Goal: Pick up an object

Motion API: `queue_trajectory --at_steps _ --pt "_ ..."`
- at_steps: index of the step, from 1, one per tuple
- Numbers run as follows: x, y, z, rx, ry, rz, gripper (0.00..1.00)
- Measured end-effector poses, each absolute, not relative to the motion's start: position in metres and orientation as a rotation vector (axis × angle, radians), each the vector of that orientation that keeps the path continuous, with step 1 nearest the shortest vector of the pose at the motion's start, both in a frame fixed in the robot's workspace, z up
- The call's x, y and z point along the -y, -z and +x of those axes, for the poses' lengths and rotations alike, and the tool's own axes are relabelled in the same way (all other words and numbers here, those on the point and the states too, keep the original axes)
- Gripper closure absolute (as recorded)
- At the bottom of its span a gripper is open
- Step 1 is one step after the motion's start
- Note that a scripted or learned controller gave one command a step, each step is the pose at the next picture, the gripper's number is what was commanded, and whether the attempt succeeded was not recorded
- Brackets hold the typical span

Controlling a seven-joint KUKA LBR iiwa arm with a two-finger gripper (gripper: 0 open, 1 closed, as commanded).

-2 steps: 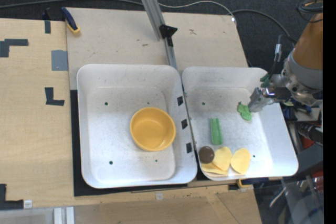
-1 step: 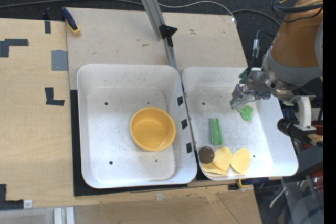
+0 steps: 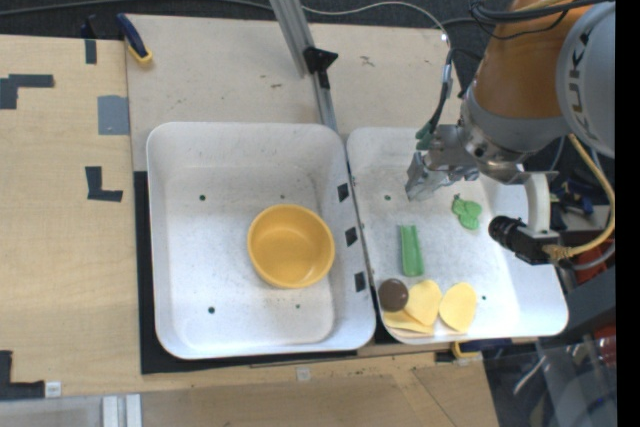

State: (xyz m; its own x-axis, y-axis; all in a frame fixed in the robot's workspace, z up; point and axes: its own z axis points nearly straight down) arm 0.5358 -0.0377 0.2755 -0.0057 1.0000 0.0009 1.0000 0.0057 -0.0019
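At near edge of right bin, close to its near left corner, lie three things packed together: a brown round piece, dull and smooth, touching a pale yellow slice, and just beside that a second yellow slice, both flat with rounded outline, maybe plastic toy food. Further in, near the left wall of same bin, lies a green bar, straight and narrow, matte, with long axis running from near edge to far edge. Looks like the easiest thing to take, so treated as the target. A little further and to the right, apart from the bar, sits a small green lump, irregular and crumpled in shape. Beyond both, over the far half of the bin, hangs the gripper, grey metal, under the orange band of the arm. Cannot tell from this angle if wide or narrow; no object seen in its grip. From the gripper, lies the bar toward the near edge and slightly left, so probably calls for a short travel nearer and then down, closing across the narrow width. In left bin, well apart, rests a yellow bowl, round, smooth, open side up. At the far side, above the wall between the bins, rises a slanted metal pole.
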Motion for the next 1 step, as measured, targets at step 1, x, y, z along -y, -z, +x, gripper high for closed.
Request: queue_trajectory --at_steps 1 --pt "-0.0141 -0.2532 0.5413 2.226 -0.004 -2.211 1.0"
